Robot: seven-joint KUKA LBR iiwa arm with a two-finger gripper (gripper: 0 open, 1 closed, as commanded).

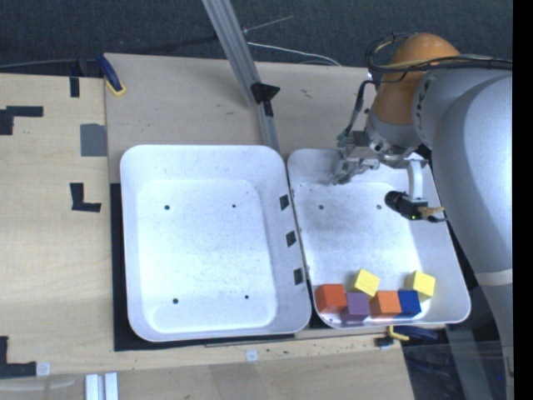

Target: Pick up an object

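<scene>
Several small blocks lie along the near edge of the right bin: a red-orange block, a purple block, an orange block, a blue block and two yellow blocks. My gripper hangs over the far left corner of the right bin, well away from the blocks. Nothing shows between its fingers.
The left bin sits beside the right one, with black clips along the shared edge. A slanted metal pole rises behind the bins. The grey arm covers the right side of the bench.
</scene>
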